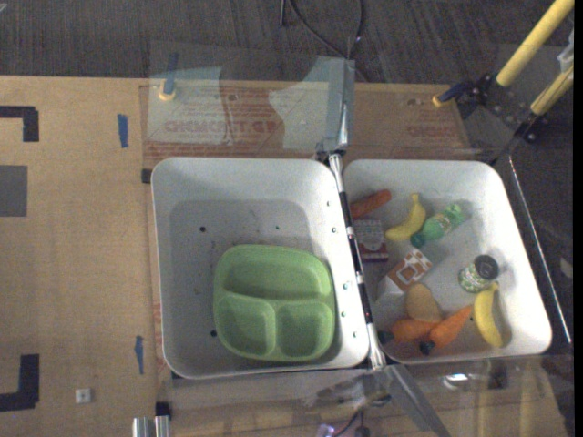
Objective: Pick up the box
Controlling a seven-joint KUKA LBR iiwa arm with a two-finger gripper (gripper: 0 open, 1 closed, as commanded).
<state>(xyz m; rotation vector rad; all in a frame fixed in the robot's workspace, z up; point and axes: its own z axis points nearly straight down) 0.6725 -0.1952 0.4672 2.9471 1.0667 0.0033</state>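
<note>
white plastic forms the two shallow bins, which are set side by side on a cardboard-covered bench [73, 271]. whether the gripper is spread or pressed together cannot be told.

the box [409, 270], a small carton printed in brown-orange and white, is found in the right bin [524, 244], near the middle, lying tilted with one end towards the bin's left wall. just beside it, below, a tan rounded piece [423, 301] is seen, and it cannot be told whether the two touch. a small red and white packet [370, 240] is lodged against the left wall, near the box. above the packet an orange-red sausage shape [370, 203] is laid at a slant. a yellow banana [409, 218] and a green bottle [439, 224] are placed above the box, close together. to the right of the box a round tin [479, 273] is stood, and a second banana [489, 316] is laid just below it. two orange carrots [435, 329] are spread along the bin's lower edge.

the left bin [182, 208] is occupied by a green divided plate [273, 304], set flat towards its lower right corner.

beyond the bins, yellow bars [539, 33] are seen at the upper right, a black cable [321, 7] is looped on the dark floor, and strips of blue tape [122, 130] are stuck to the bench.
</note>
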